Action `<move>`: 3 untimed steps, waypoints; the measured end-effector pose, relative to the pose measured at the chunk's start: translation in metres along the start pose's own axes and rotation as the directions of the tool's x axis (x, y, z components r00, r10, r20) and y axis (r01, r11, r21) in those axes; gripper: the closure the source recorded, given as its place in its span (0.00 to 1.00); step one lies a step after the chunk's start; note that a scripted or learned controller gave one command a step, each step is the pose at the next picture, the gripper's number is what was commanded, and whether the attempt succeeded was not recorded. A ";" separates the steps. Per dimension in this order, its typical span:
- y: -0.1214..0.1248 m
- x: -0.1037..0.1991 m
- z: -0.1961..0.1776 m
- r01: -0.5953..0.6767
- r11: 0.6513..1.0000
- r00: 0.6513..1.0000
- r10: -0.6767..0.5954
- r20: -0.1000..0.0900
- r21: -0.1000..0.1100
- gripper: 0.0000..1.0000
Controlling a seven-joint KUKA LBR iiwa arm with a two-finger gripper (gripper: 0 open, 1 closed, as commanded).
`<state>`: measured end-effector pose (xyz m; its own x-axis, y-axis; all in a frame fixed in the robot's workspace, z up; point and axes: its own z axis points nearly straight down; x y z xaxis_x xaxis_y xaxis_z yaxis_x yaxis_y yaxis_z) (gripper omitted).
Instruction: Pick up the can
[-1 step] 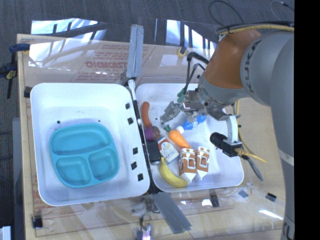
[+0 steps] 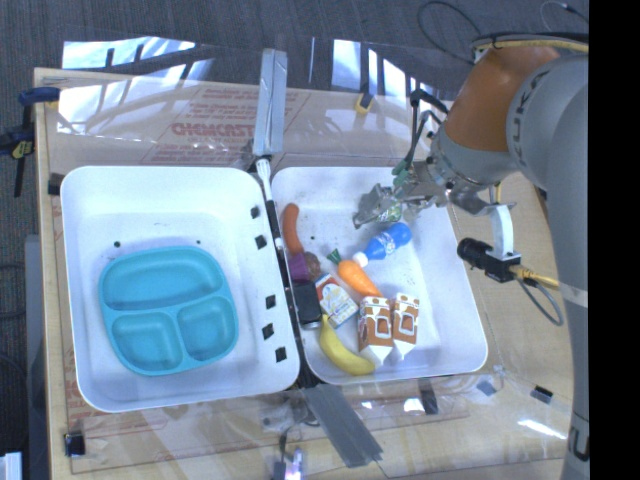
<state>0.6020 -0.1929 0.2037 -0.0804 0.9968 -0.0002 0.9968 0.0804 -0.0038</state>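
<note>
We look down at a slant from one fixed camera above the bench (image 2: 150, 118), far enough to take in both white bins (image 2: 80, 268); the arm (image 2: 520, 98) enters from our right.

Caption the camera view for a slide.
Grey arm's hand over the right white bin of toy food; blue divided tray in the left.

Robotics lab bench. Grey-and-orange arm (image 2: 520, 98) reaches in; left of the gripper (image 2: 400, 200), two white bins (image 2: 80, 268) hold toy food and a blue tray (image 2: 168, 308). Cables (image 2: 470, 18) lie behind it, clamps (image 2: 25, 98) far left.
</note>
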 end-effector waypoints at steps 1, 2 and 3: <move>-0.023 0.020 0.076 -0.058 0.998 0.998 0.058 -0.001 0.002 0.00; 0.034 -0.015 0.097 -0.105 0.994 0.994 0.105 -0.002 0.000 0.00; 0.046 -0.020 0.118 -0.056 0.998 0.998 0.056 -0.008 0.030 0.00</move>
<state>0.6493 -0.2089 0.0854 -0.0239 0.9997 0.0071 0.9992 0.0241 -0.0334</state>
